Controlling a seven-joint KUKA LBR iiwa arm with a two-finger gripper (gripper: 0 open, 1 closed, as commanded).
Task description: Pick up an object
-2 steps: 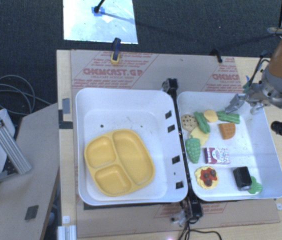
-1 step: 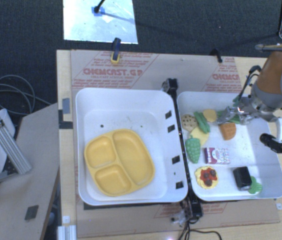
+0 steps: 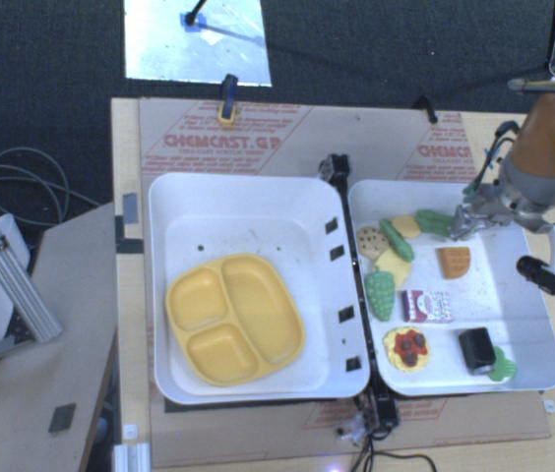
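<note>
Reaches in from the right with the grey arm (image 3: 543,155). Hangs the gripper (image 3: 464,222) low over the far side of the right bin (image 3: 525,313). Cannot tell if the gripper is open or shut. Cannot see any toy held in it.

Touches, or nearly touches, the long green toy (image 3: 434,222) just to its left. Cannot tell which.

Crowds that green toy with lots of other things:
- just beside it, on the left, a pale yellow piece (image 3: 406,226) and a dark green pickle (image 3: 396,240)
- further left, by the wall of the bin, a brown cookie (image 3: 368,240)
- near the gripper, a bit closer to the front, an orange toast (image 3: 454,262)
- below the pickle, a yellow wedge (image 3: 392,265) and a bumpy green toy (image 3: 380,294)
- in the middle, a pink and white packet (image 3: 426,306)
- at the front, a little pizza (image 3: 407,348), a black block (image 3: 476,349) and a small green bit (image 3: 502,367) touching the block

Keeps a big yellow tray (image 3: 233,318) with three parts in the left bin (image 3: 258,205), well apart from the gripper.
</note>
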